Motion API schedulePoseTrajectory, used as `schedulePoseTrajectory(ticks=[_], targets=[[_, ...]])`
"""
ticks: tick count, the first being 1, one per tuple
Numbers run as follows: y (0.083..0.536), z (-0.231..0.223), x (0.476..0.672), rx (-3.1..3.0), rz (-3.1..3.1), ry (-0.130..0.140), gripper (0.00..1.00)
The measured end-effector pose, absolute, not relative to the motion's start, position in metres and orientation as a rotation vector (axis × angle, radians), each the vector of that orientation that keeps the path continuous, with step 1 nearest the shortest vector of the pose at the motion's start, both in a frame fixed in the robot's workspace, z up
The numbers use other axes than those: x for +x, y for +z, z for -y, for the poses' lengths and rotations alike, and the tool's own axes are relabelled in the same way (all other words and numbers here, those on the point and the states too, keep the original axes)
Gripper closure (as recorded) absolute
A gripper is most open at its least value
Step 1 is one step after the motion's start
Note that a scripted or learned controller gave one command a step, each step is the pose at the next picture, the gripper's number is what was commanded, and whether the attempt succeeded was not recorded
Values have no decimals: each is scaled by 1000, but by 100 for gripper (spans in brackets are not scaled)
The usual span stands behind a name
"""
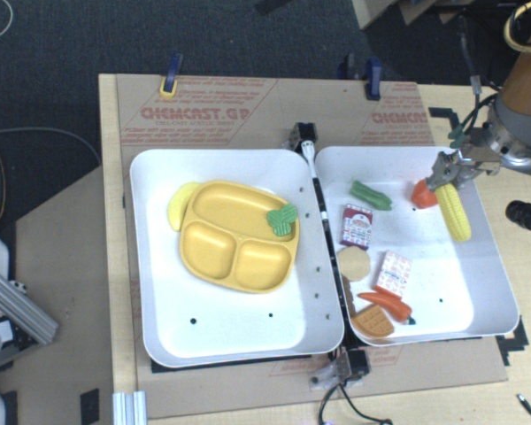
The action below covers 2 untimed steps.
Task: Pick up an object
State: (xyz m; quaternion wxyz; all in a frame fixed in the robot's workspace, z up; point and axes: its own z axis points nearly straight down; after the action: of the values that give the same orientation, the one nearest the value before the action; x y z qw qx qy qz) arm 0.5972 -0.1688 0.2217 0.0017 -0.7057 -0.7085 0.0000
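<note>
My gripper hangs over the far right part of the right bin. Just below and left of its tip lies a small red-orange piece, which looks to touch the tip. A yellow corn cob lies right beside it, running toward the front. Nothing shows as lifted off the bin floor. Further left in this bin lie a green pod, a red and white box, a round beige disc, a pink-patterned white packet, an orange carrot-like piece and a brown waffle.
The left bin holds a yellow divided plate with a green leafy piece on its right rim and a yellow fruit at its left. A black divider runs between the bins. The arm's wrist crosses the right bin's far corner.
</note>
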Motion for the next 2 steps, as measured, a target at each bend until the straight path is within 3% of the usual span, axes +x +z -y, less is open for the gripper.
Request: schedulePoseTrajectory(ticks=[2], targets=[[224, 71, 567, -2214, 2224, -1, 100]])
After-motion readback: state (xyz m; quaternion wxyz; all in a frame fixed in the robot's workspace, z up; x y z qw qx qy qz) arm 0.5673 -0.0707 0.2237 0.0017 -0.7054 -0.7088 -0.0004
